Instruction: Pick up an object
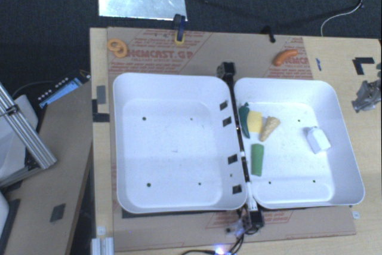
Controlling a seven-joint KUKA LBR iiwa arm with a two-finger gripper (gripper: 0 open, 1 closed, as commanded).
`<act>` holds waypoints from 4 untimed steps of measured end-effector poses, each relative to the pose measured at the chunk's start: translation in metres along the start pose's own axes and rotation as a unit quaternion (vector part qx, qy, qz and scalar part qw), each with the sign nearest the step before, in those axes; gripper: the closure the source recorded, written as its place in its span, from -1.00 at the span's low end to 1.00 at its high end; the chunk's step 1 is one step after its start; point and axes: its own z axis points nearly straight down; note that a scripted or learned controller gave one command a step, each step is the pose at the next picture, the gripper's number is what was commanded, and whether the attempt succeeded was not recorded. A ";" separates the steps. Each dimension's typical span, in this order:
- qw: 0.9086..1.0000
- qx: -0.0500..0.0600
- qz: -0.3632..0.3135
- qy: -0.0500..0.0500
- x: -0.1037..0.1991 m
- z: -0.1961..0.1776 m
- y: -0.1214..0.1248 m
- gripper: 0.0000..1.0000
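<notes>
- objects sit in the right bin [343, 128]: green piece [256, 159], yellow block [255, 122], tan cone [269, 127], white block [317, 140].
- gripper [365, 95] at far right edge, outside the bin; jaw state cannot be told.
- left bin [122, 128] alongside; orange sausage [285, 57] on the board.

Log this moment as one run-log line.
gripper: right edge, outside bins | right bin: white block, green piece, yellow piece, cone | grasp: none
</notes>
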 end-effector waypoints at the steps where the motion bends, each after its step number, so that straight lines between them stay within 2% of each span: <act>1: 1.000 -0.012 0.003 -0.004 -0.009 -0.117 -0.001 1.00; 2: 1.000 -0.002 -0.002 -0.001 0.078 -0.035 0.001 1.00; 3: 1.000 -0.010 0.005 -0.003 0.048 -0.119 0.000 1.00; 4: 1.000 -0.006 0.001 -0.002 0.086 -0.114 0.000 1.00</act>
